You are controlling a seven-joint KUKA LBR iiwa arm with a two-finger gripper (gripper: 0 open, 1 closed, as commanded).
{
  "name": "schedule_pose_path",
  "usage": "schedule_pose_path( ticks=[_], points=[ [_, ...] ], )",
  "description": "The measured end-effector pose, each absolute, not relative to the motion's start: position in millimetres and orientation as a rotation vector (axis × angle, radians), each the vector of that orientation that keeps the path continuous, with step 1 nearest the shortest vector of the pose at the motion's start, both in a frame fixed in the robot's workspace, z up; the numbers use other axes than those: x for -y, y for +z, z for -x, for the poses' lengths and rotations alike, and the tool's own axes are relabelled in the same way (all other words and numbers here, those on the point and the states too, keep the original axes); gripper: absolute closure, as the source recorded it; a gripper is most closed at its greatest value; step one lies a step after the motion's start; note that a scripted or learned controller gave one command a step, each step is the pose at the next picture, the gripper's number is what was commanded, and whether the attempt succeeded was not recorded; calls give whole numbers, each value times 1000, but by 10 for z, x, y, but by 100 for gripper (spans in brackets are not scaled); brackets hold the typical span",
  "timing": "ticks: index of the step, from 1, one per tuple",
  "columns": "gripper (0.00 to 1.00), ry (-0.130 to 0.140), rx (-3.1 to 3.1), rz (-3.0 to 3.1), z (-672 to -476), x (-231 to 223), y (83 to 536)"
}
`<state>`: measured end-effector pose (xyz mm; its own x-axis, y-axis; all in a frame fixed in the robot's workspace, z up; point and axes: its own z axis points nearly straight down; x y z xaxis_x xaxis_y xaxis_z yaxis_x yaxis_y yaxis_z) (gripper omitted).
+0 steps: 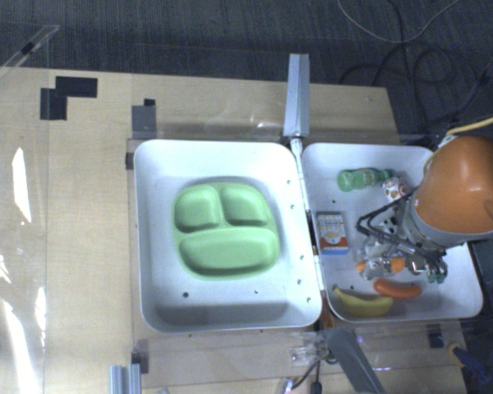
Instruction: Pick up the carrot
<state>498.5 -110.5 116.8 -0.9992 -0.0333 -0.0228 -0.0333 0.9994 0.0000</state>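
Fingers (392,261) hang low over the right bin (468,298); whether parted or clenched cannot be told; the carrot (397,288) lies just beneath, beside the banana (363,303); probably light, stiff and smooth, best pinched across its middle.

We see a pale green divided plate (226,228), a yellow banana (363,302), a green bottle (364,178) and white bins (148,302).
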Motion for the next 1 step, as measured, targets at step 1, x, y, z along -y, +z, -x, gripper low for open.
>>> schedule_pose_path(
  ticks=[1],
  points=[
    [100, 2, -3122, -278, -4924, 769, 1831]
  ],
)
